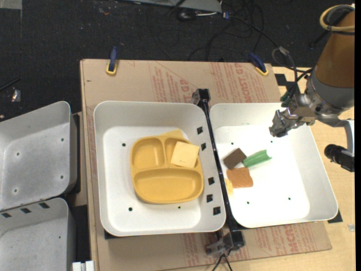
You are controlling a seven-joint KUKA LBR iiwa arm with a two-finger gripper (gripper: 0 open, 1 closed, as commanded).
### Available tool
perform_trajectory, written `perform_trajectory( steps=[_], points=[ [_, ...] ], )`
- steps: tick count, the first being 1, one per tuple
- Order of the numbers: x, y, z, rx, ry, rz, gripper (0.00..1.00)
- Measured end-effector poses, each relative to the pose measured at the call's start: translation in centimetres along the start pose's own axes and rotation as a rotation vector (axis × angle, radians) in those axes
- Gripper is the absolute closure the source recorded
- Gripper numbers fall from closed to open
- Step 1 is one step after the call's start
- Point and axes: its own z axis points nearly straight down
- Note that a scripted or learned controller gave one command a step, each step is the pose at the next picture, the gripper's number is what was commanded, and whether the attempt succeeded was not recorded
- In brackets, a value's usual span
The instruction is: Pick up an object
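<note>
We take this for a robotics lab: loose cables trail over dark carpet, and clamps pin cardboard to the bench.

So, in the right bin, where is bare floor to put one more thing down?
The right bin has bare floor along its near wall and right wall. It is crowded near the divider, where the brown block, green piece and orange block lie. The gripper hovers at the far part.

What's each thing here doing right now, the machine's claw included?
Gripper: hovering over the right bin's far side, holding nothing visible.
Yellow tray: lying flat in the left bin.
Pale yellow block: resting on the tray.
Brown block, green piece, orange block: lying clustered in the right bin.
</note>
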Motion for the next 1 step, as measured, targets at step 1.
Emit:
perform_trajectory(
  steps=[1],
  points=[
    [4.13,1.99,1.27,0.001,-0.001,0.0,1.0]
  ],
)
